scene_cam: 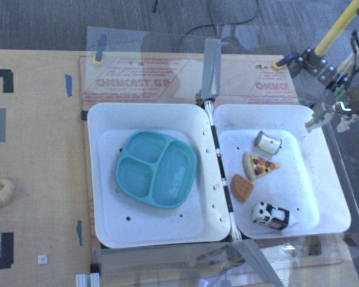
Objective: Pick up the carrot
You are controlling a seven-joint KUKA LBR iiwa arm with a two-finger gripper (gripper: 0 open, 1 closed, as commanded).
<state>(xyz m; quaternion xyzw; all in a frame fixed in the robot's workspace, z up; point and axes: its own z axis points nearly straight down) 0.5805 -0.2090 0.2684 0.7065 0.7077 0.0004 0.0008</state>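
Your gripper (pixel 330 113) hangs over the right bin's (pixel 314 187) far corner (open or shut, you cannot tell). Bare floor runs along its right wall; the pizza slice (pixel 260 165) lies leftward

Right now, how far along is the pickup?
Done: nothing; the pizza slice and the orange piece lie in the right bin. In hand: the tool hangs over that bin's far right corner, apart from both. Left: reach, grasp, lift. Whether the orange piece is the carrot, I cannot tell.
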